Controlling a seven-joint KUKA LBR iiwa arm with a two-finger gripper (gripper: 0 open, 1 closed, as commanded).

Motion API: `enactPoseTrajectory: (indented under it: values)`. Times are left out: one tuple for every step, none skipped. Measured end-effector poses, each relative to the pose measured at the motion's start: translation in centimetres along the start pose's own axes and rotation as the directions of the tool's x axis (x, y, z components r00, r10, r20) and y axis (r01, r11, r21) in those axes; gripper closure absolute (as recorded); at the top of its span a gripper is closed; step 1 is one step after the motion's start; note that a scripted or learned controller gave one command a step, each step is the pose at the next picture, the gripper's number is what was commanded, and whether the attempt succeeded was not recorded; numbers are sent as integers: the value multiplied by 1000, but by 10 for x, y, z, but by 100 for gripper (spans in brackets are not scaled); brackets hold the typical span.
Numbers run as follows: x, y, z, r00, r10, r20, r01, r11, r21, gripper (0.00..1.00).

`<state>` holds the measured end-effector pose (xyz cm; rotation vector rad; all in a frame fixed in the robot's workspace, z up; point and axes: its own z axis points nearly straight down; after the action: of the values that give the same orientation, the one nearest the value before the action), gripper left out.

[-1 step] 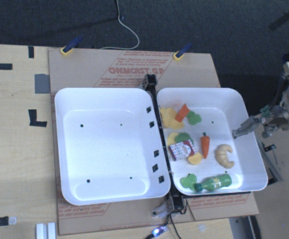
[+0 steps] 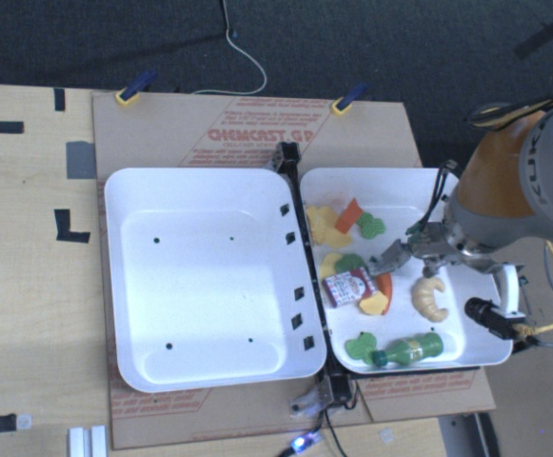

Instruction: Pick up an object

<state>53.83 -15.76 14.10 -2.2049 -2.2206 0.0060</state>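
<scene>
Gripper (image 2: 390, 255) at centre right of the frame, in the right bin (image 2: 404, 181) — grip state unclear; the red packet (image 2: 346, 287) lies just lower-left, croissant (image 2: 430, 298) lower-right.

I see two shallow white bins, the left bin (image 2: 128, 255) and the right bin (image 2: 400, 184), both smooth plastic with a soft sheen. Under them lies a brown sheet of matt cardboard (image 2: 162, 127) printed in red. The pale bench top (image 2: 29, 284) at left looks like matt wood. The green bottle (image 2: 407, 350) near the front looks like glossy plastic.
</scene>
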Motion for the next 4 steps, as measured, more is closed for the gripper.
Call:
enactPoseTrajectory:
  values:
    - [12,-53,60,1000,7,5,-7,1000,-6,0]
    - [11,-51,47,1000,7,7,-7,1000,-10,100]
    - [31,14,55,1000,2,6,-2,1000,-13,100]
    - [58,55,56,1000,3,8,-3,1000,-13,100]
